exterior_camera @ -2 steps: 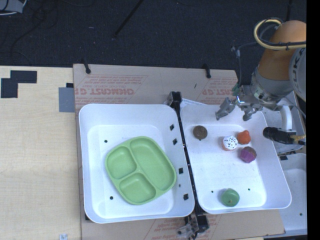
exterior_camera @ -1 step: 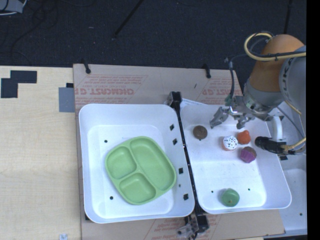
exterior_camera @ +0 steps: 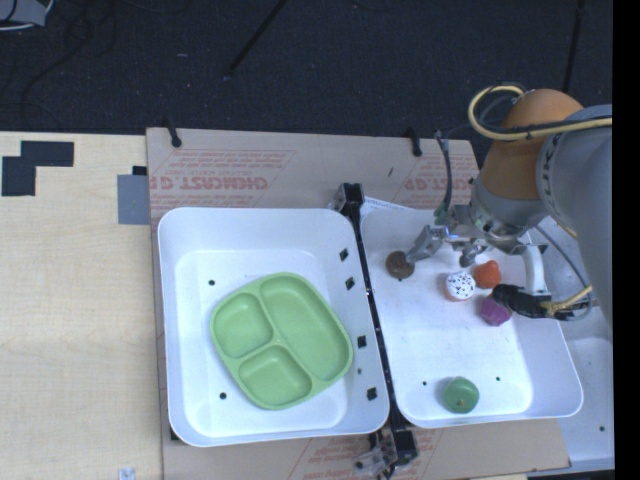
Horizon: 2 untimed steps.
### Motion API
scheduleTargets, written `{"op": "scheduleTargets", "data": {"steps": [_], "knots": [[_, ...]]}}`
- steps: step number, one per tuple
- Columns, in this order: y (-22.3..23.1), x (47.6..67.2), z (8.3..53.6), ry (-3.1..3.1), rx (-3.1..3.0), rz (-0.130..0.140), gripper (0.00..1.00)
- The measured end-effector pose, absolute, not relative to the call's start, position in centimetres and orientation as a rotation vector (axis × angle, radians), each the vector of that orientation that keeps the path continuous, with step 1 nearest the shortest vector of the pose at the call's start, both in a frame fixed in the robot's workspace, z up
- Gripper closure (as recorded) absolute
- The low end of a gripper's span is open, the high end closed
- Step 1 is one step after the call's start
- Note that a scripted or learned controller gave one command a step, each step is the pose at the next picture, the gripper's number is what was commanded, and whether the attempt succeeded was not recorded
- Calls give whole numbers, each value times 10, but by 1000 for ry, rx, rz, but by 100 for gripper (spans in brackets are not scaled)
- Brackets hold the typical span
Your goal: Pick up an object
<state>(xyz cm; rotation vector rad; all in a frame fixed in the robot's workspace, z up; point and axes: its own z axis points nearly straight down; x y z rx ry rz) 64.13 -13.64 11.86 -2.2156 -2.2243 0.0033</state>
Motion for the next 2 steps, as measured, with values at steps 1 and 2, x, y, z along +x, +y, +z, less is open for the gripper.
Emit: {"op": "scheduleTargets", "data": {"steps": [1,2], "knots": [[-134,641,86,-2224,-2212,5,0],[-135,642,98,-2226,-2212,4,100]]}}
